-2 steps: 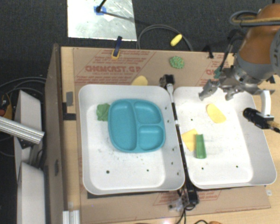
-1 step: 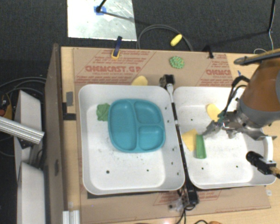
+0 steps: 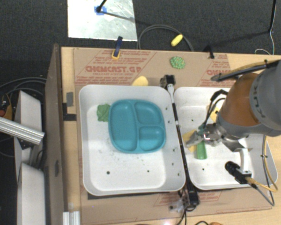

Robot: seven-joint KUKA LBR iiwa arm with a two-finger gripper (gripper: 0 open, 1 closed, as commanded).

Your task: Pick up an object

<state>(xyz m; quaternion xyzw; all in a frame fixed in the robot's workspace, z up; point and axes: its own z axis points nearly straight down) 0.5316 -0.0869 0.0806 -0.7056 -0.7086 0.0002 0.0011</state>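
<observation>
My gripper point(image 3: 200, 138) is low in the right bin point(image 3: 210, 177), at its left side. Directly under it lie a green cylinder-shaped object point(image 3: 201, 151) and a yellow object point(image 3: 192, 138) beside it. The gripper's body hides where the fingertips meet these objects, so I cannot see whether either one is held. In the left bin point(image 3: 103, 172) rests a blue divided plate point(image 3: 136, 125), with a green leafy object point(image 3: 103, 112) against the plate's left edge.
The grey arm with its orange band point(image 3: 241, 104) covers the upper right of the right bin. On the cardboard behind the bins lie a yellow object point(image 3: 140, 81) and a green round object point(image 3: 178, 62). A black divider point(image 3: 177, 125) runs between the bins.
</observation>
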